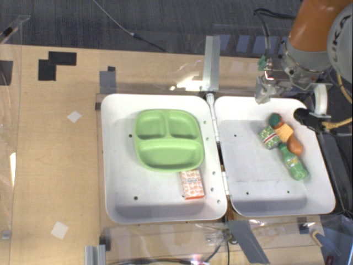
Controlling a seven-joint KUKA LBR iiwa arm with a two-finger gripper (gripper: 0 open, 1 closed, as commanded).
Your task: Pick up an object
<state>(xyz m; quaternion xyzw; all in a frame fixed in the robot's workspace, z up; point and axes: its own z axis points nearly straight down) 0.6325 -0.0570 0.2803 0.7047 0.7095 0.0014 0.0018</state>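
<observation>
The gripper (266,90) hangs over the far edge of the right bin (248,164), I cannot tell its state, and the nearest thing, a green bottle (293,163), lies toward the near right corner, its long axis slanting that way.

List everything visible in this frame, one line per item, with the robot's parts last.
Shallow white bins: two, white, side by side on the bench.
Green divided plastic tray: one, green, middle of left bin.
Small patterned carton: one, red and white, left bin, just in front of the tray.
Green bottle: one, green, right bin, near its right wall.
Cluster of small toy food items: count unclear, green, orange, white, right bin, beside the bottle.
Arm: one, grey with orange band, upper right.
Gripper: one, metallic, over right bin's far edge.
</observation>
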